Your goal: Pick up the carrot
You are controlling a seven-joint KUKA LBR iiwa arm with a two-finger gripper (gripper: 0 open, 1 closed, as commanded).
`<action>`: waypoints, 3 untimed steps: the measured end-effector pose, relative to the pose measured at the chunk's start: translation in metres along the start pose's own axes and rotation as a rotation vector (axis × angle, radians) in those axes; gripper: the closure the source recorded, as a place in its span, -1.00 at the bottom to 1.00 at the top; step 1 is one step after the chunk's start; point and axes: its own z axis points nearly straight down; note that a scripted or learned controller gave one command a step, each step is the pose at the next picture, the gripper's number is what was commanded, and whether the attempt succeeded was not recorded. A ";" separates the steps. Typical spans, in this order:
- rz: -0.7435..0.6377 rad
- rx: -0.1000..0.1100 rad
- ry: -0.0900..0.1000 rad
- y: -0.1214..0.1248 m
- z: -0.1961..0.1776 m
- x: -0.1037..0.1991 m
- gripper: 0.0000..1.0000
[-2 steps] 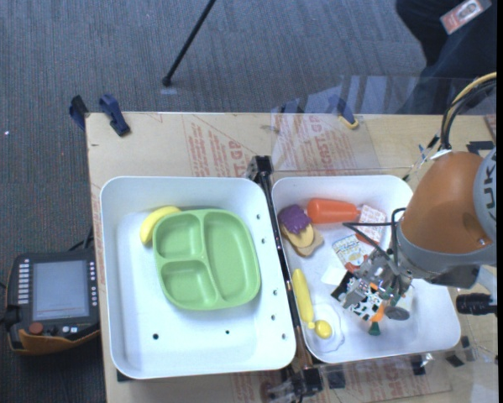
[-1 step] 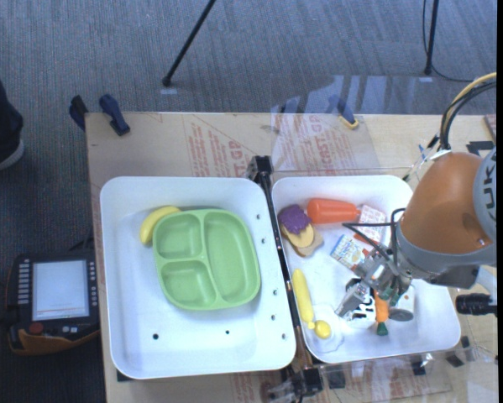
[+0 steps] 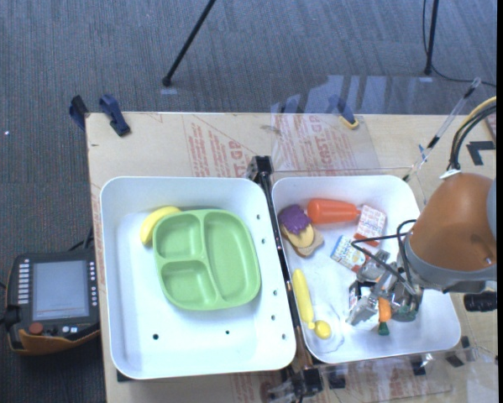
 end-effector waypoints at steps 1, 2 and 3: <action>-0.003 -0.003 -0.020 0.002 -0.013 -0.007 1.00; 0.395 0.025 0.033 0.006 0.015 0.020 1.00; 0.475 0.025 0.031 -0.031 0.015 -0.001 1.00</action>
